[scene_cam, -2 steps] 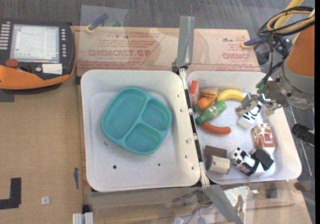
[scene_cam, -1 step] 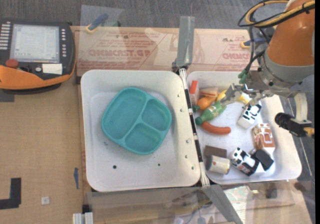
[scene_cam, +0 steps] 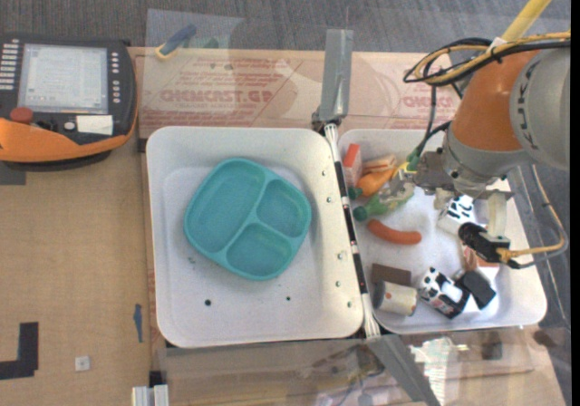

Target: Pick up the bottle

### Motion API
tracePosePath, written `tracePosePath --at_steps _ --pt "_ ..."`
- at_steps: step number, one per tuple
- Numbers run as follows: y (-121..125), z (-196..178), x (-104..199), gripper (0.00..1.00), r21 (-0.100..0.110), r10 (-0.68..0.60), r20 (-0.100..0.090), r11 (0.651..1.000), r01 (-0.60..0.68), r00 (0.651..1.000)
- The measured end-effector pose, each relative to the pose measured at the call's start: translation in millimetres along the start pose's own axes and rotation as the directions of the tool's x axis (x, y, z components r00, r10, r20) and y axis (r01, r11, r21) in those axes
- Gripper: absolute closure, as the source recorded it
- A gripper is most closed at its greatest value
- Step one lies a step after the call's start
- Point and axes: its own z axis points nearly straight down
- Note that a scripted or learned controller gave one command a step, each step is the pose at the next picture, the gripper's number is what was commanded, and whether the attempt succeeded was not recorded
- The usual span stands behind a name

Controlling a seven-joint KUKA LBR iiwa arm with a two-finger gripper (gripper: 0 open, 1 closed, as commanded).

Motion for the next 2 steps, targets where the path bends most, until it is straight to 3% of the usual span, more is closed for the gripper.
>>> tracePosePath --at_steps 1,2 --pt "62.6 31.0 -29.7 0.00 0.006 0.091 0.004 0.996 -0.091 0.996" --pt "7.5 33.0 -45.5 0.00 0.008 0.245 0.001 0.970 -0.245 0.970"
